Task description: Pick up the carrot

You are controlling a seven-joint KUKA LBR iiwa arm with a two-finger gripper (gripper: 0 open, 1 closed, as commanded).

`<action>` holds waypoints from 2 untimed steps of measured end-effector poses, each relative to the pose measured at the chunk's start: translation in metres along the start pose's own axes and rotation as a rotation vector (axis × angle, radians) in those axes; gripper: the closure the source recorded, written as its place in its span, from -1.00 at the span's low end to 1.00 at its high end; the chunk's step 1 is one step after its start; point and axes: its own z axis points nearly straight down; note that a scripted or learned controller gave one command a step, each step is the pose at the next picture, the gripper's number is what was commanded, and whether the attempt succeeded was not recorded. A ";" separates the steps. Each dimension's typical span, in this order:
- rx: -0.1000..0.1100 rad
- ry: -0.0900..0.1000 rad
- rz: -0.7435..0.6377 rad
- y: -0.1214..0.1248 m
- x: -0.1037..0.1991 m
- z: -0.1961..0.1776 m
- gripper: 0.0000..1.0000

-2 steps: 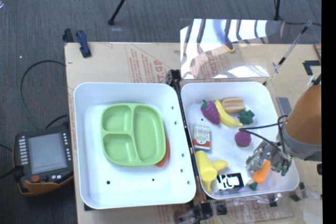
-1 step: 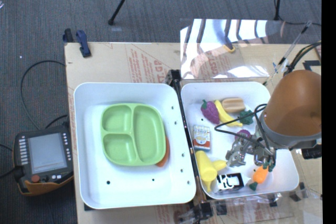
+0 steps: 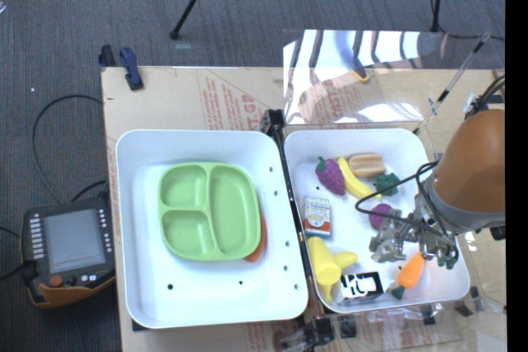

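The gripper (image 3: pixel 410 241) hung low over the right bin (image 3: pixel 412 146), its metal fingers a tangle from this angle, and whether they stood open or closed could not be told. Just beside it, toward the bin's near right corner, the carrot (image 3: pixel 409 271) lay on the floor, orange body tilted, green top pointing down-left. Left of that sat a black-and-white card (image 3: pixel 361 285) and a yellow bottle (image 3: pixel 325 261). Further back: a small carton (image 3: pixel 318 216), a banana (image 3: pixel 355 180), purple grapes (image 3: pixel 331 176), a hot dog bun (image 3: pixel 367 164). Across the divide, the left bin (image 3: pixel 148 301) carried a green divided plate (image 3: pixel 209 212).
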 end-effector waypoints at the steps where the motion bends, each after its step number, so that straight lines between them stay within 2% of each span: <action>1: -0.003 0.000 -0.264 -0.078 -0.018 0.077 1.00; 2: -0.003 0.001 -0.262 -0.079 -0.018 0.077 -1.00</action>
